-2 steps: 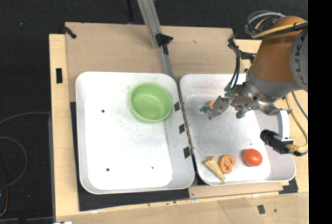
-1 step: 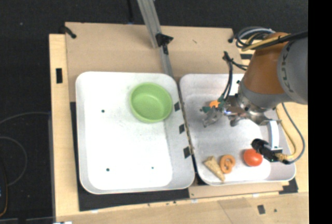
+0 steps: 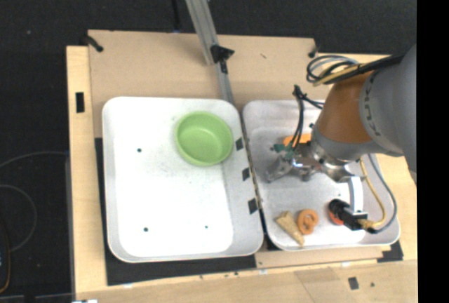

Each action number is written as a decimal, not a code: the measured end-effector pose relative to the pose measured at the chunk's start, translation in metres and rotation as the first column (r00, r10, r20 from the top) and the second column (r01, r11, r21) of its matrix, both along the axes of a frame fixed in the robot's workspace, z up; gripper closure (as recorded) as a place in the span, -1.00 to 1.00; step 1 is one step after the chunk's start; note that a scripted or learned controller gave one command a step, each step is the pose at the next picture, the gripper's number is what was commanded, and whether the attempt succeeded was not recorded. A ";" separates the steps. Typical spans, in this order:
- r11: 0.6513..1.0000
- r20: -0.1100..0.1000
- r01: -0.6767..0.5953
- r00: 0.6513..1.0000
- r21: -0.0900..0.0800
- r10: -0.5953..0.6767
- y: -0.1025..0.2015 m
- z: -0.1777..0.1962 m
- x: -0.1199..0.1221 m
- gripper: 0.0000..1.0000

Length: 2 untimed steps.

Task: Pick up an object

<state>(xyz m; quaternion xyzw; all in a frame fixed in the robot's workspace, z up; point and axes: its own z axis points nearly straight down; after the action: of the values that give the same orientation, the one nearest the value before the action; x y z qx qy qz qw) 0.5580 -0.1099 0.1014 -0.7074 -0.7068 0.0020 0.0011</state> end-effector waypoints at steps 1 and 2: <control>1.000 0.008 0.005 1.000 0.001 -0.005 -0.001 0.014 0.002 1.00; 1.000 0.012 0.000 1.000 0.000 0.000 -0.004 0.078 0.001 1.00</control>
<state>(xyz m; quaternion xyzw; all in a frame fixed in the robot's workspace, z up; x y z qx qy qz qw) 0.5587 -0.1143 0.1793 -0.7075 -0.7067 -0.0022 -0.0034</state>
